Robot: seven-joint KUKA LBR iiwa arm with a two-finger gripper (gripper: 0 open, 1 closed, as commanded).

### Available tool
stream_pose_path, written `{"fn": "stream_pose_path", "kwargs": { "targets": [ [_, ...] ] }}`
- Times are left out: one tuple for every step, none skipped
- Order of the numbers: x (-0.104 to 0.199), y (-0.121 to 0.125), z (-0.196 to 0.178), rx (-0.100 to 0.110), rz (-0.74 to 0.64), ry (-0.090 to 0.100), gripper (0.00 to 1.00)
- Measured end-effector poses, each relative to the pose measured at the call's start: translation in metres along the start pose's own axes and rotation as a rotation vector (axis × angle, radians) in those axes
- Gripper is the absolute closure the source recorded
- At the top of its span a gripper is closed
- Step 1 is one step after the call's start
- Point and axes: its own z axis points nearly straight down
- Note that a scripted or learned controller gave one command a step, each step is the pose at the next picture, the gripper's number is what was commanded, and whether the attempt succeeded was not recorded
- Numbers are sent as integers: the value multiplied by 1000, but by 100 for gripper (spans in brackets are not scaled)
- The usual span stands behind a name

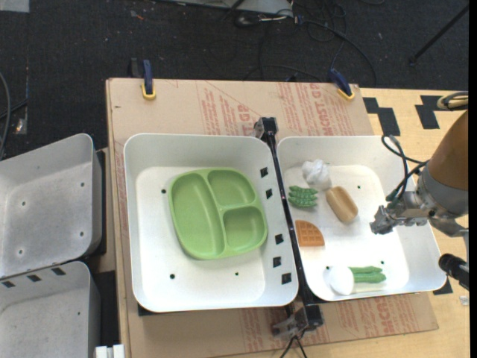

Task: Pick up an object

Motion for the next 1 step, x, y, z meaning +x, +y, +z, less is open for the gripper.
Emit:
{"fn": "stream_pose_path", "kwargs": {
  "targets": [
    [-2,-2,-63,-1,0,-1,100]
  ]
}}
